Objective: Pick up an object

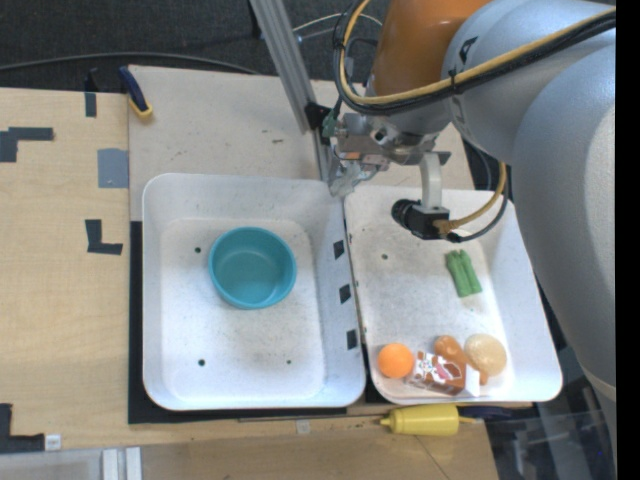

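White plastic makes up both shallow bins, which sit side by side on the counter (60, 298). The left bin (165, 368) carries a teal bowl (252, 266), upright, toward its upper middle. The right bin (530, 368) carries the smaller things: a green block (464, 273) lies alone near the right wall, and a cluster sits along the near edge, where an orange ball (395, 360) lies just beside a red and white packet (436, 370), with an amber rounded piece (450, 348) and a pale tan rounded piece (486, 352) touching or nearly touching behind it. A yellow bottle (424, 420) lies on its side on the counter just outside the right bin's near rim.

The grey arm (560, 118), with its orange band (425, 18), reaches in from the right, and the tool (345, 180) hangs over the far end of the ridge where the two bins meet, well apart from every object in either bin. Whether the tool is open or closed cannot be told, since it is small and partly hidden by the wrist; nothing can be seen in it. A black fitting (418, 216) with cables hangs below the wrist over the far part of the right bin. A blue and yellow clamp (136, 92) rests at the far left corner of the pale board.
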Controlling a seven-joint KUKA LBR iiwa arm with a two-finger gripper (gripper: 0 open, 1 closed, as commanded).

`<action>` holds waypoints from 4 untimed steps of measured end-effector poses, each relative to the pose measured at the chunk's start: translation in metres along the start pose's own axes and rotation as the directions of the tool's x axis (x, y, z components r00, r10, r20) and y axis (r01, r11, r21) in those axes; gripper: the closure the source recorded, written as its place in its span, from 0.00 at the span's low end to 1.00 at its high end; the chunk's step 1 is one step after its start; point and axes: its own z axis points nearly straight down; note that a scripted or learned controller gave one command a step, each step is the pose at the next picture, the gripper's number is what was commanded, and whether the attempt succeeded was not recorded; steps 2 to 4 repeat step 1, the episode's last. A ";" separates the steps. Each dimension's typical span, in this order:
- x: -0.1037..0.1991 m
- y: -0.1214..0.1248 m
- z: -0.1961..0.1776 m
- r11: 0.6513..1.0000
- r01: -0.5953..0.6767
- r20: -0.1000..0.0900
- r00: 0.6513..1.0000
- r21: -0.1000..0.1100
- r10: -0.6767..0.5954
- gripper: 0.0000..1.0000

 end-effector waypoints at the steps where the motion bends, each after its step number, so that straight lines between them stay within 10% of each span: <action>1: 0.048 -0.005 0.017 1.000 -0.001 0.002 1.000 0.003 0.001 1.00; 4: 0.048 -0.005 0.017 1.000 -0.001 0.002 1.000 0.003 0.001 1.00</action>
